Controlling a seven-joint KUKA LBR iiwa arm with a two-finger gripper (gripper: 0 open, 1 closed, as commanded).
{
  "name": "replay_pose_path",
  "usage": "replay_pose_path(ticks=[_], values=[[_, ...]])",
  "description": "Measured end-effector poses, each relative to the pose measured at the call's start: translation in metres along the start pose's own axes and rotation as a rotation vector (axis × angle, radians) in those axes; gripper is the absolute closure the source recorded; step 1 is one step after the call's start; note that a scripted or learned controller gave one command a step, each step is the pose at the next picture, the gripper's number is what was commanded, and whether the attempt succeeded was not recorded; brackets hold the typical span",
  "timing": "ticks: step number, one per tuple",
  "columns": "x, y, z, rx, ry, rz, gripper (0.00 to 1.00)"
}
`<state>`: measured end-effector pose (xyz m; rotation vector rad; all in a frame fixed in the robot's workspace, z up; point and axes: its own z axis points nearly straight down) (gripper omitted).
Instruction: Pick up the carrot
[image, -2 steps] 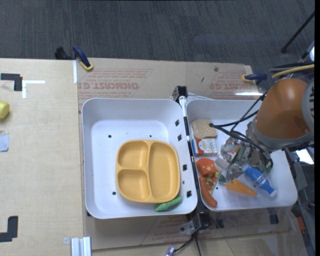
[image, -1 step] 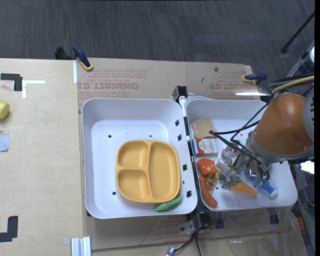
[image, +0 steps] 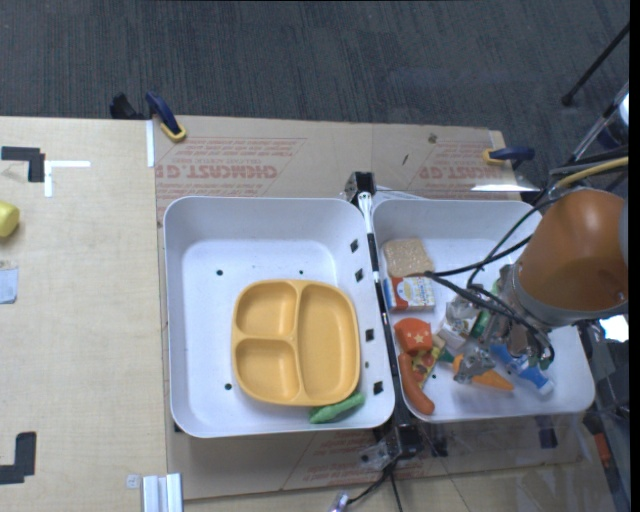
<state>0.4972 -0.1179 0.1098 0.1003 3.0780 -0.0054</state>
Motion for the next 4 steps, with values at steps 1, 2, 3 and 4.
replay_pose_path(ticks=[1, 2, 3, 4], values=[[0.0027, 0.0141, 0.0010, 0.011, 0.002, 0.129, 0.00], [0.0016, 0.0067, 0.0006, 0.005, 0.002, -0.354, 0.00], [-0.0049, 0.0090, 0.0020, 0.002, 0.011, -0.452, 0.00], [-0.0034, 0.0102, 0.0035, -0.004, 0.029, -0.109, 0.00]])
